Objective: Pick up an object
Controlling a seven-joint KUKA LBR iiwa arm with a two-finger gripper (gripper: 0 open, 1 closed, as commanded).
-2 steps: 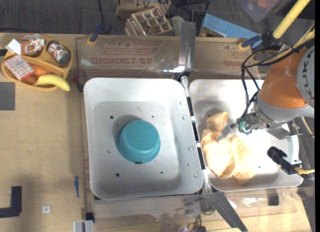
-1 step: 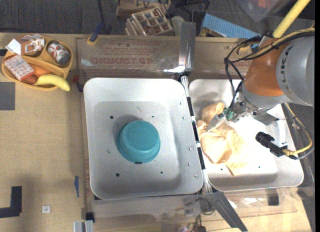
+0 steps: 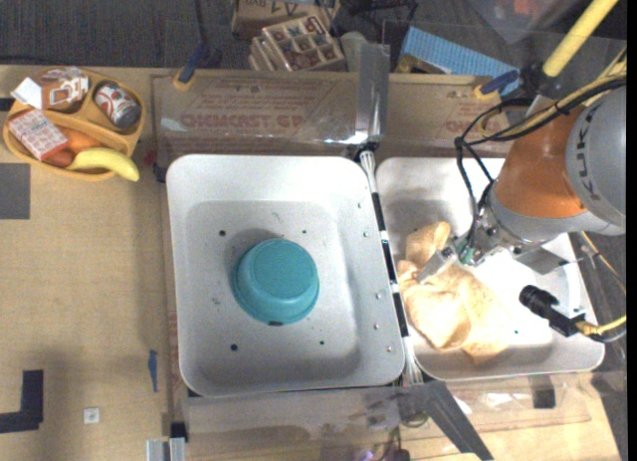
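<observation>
Lying rim-down: teal bowl, axisless.

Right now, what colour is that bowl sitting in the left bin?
Teal blue. The upside-down bowl shows clearly in the camera view, against the white left bin.

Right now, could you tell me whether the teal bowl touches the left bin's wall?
Apart. The camera view shows the bowl mid-floor in the left bin, bare white all around it.

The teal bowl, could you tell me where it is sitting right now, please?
The teal bowl lies upside down near the middle of the left bin, well apart from the gripper, which is over the right bin.
</observation>
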